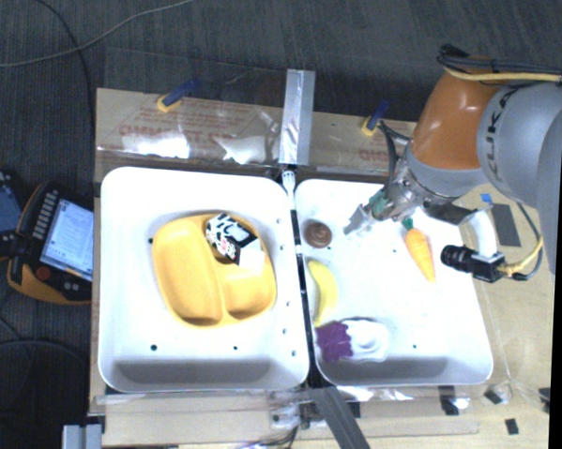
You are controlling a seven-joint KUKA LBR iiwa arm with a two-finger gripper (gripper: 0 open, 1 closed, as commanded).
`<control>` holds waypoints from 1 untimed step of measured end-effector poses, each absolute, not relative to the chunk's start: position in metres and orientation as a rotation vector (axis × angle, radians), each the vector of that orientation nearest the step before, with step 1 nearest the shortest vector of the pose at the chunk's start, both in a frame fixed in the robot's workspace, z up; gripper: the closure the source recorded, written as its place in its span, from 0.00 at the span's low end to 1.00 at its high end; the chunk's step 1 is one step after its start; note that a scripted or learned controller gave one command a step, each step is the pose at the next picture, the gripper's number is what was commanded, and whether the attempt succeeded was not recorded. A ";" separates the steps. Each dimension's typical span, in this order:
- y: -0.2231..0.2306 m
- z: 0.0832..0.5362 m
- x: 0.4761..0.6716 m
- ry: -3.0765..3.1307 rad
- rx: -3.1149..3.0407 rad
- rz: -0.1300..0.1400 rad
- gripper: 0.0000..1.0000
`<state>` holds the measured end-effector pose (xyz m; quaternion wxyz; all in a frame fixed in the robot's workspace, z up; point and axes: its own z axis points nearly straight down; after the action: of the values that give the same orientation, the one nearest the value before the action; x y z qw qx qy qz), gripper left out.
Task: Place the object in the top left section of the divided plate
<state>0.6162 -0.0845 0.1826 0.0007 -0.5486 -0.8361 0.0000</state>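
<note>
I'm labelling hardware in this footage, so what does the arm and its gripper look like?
The arm is a thick, rounded grey body with a broad orange band above the wrist and dark lettering on the grey shell. Dark cables loop over its top. The gripper is slim, metallic grey, with a small green detail near its base. A black cylindrical part with a white bracket sits beside the wrist.

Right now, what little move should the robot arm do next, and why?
Probably lower the tool a little toward the small round brown object just to its left in the right white bin. The yellow divided plate in the left white bin already has a black-and-white object in its top section.
</note>
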 end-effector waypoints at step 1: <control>-0.156 0.149 0.567 -2.694 -1.616 0.003 1.00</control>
<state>0.5673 -0.1556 0.1492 0.0001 -0.5144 -0.8576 0.0011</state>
